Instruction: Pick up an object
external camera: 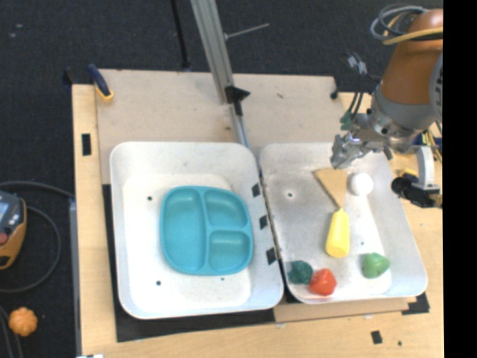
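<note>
Nearest, along the right white shallow plastic bin's (287,171) near edge, sit three small toys: a dark green lump (301,272), a red rounded piece (323,282) just beside it, and a bright green piece (374,264) farther right. Beyond them a yellow bottle-shaped toy (337,233) lies with its narrow end pointing away. Farther still, a tan flat wedge (330,183) lies just beside a small white ball (361,184). Any of these could serve as the object to pick; they are spread apart, probably to leave room for fingers around each. The left white bin (134,170) holds a turquoise divided plate (206,229), seemingly out of play. At the far right edge, the two-finger gripper (346,151) hangs low over the right bin's far part, near the wedge's far tip. Whether its jaws are spread or pressed together cannot be told from this slant, and nothing is seen between them. Its position suggests the wedge or ball as target.
</note>
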